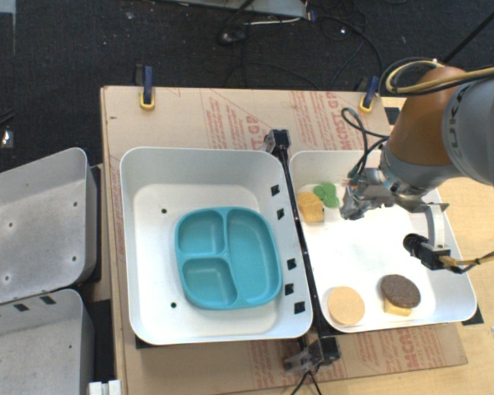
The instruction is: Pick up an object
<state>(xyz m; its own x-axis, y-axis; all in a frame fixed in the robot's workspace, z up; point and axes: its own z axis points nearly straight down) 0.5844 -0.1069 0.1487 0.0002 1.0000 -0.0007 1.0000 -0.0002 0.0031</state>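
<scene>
A: Four small pieces lie in the right bin [457, 307]; a green lump [326, 194] and a yellow block [311, 208] sit touching each other at the bin's upper left corner; a pale round disc [346, 305] and a dark-topped round piece [399, 291] rest near the lower edge, just beside one another.

B: And the tool [354, 202]?

A: It hangs low at centre right of the frame, just right of the green lump; whether it is spread or closed I cannot tell from this angle; nothing shows between its tips, so I would not call anything held.

B: Which piece is nearest, then, and how would it handle?

A: The green lump, with the yellow block next; both look like light toy food, likely soft or hollow plastic, not fragile; the lump's bumpy surface should give some purchase, though it may squash or roll; I would close across its middle.

B: Any trouble?

A: The bin wall and the block crowd it, so one tip may catch the block instead; the flat discs lower down sit in open floor but look thin, harder to pinch from above.

B: The left bin [140, 220]?

A: It carries a teal divided tray [227, 257]; well apart from the tool.
</scene>
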